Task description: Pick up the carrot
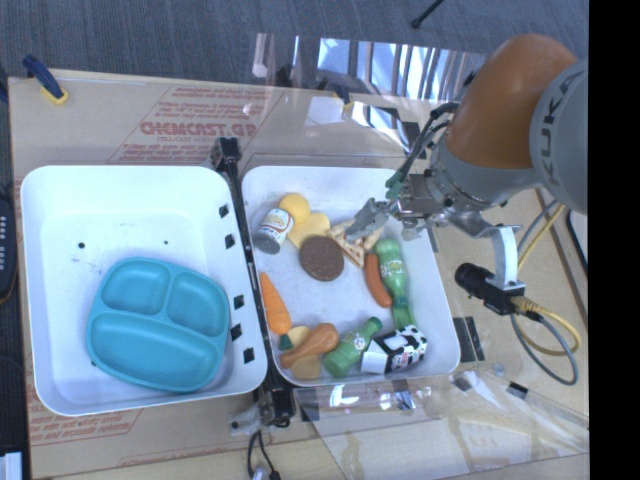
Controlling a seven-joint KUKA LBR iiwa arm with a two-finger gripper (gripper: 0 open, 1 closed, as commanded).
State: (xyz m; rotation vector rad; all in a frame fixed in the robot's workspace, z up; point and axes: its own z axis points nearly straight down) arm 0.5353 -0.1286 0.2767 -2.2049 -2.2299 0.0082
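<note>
step: approach, no grasp yet | gripper [372, 215] low in right bin [436, 268], finger spread can't tell, nothing seen held | carrot [275, 306] well away from jaws, by bin's far-left wall, beside green bottle [352, 350] cluster | next: traverse over carrot, descend

Robotics lab or test cell, not a home. Evidence: grey industrial arm [520, 108] with orange band entering from the right of the frame; two white bins [40, 268] side by side on a bench clad in printed cardboard sheeting [190, 128], upper left. Clear acrylic panels [400, 68] at top centre. Loose yellow cable [550, 318] and black connector at right. Grey carpet [150, 8] along the top. Bin contents are toy foods [330, 258] and a blue sectioned tray [160, 323].
</note>
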